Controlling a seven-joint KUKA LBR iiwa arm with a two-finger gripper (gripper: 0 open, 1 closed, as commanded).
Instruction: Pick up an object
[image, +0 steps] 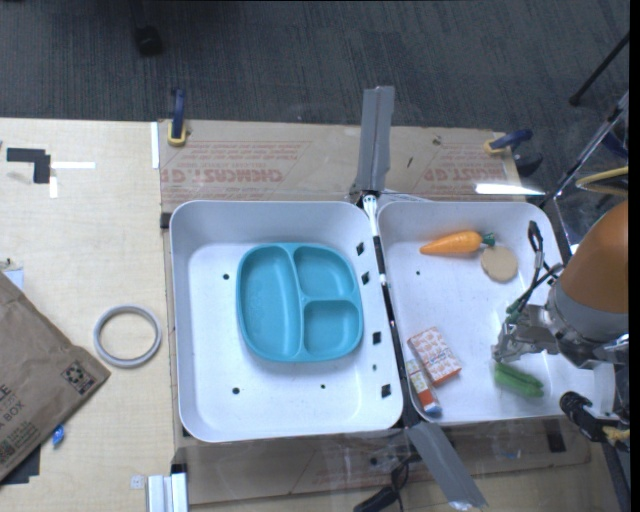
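Metal gripper (512, 345) – finger state unreadable – hovers just above a glossy green pod-shaped toy (519, 379).

Two bins, left (200, 400) and right (400, 215): white plastic, smooth, slight sheen. Divided plate (300, 300): teal plastic, smooth, semi-gloss. Carrot (452, 243): orange, smooth, plastic look. Round disc (499, 264): tan, matt. Small box (434, 356): printed card, red and white. Green piece (519, 379): glossy, plastic look. Bench top (80, 250): pale wood, matt. Sheet behind bins (280, 165): brown corrugated card, printed. Tape roll (127, 334): greyish, translucent sheen. Box at left edge (35, 375): brown cardboard, matt. Gripper (515, 340): bare metal, dull shine. Floor (300, 50): dark carpet, rough.
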